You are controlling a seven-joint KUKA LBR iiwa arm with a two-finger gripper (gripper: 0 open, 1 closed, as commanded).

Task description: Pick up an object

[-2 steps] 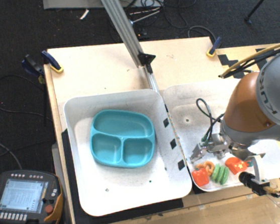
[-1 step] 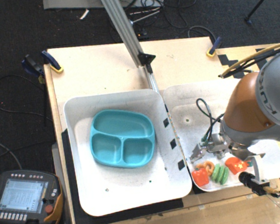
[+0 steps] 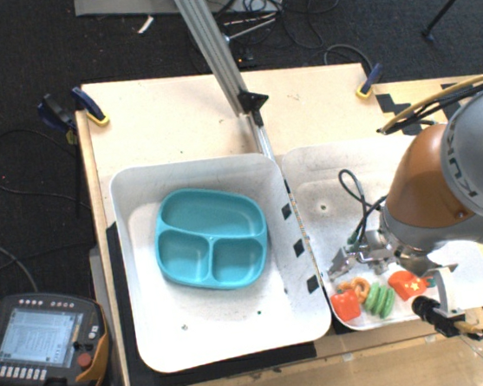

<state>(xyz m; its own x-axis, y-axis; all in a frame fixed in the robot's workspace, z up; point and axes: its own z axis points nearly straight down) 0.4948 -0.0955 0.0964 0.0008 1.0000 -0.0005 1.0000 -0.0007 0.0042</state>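
My gripper [image 3: 348, 261] is low in the right bin [image 3: 320, 189], near its front left corner. Just below it lies a cluster of small toy foods: a red pepper-like piece [image 3: 345, 305], an orange ring [image 3: 355, 286], a green piece [image 3: 379, 300] and a red-orange piece [image 3: 405, 284]. The gripper hovers right above the orange ring, and nothing is visibly held in it. The arm's orange band [image 3: 424, 184] and grey body hide the bin's right half.
The left bin [image 3: 153, 330] holds a teal divided plate [image 3: 211, 238] near its middle. A slanted metal pole [image 3: 217, 47] rises behind the bins. A black cable [image 3: 354, 190] loops above the gripper. A teach pendant [image 3: 40, 342] lies off the bench at left.
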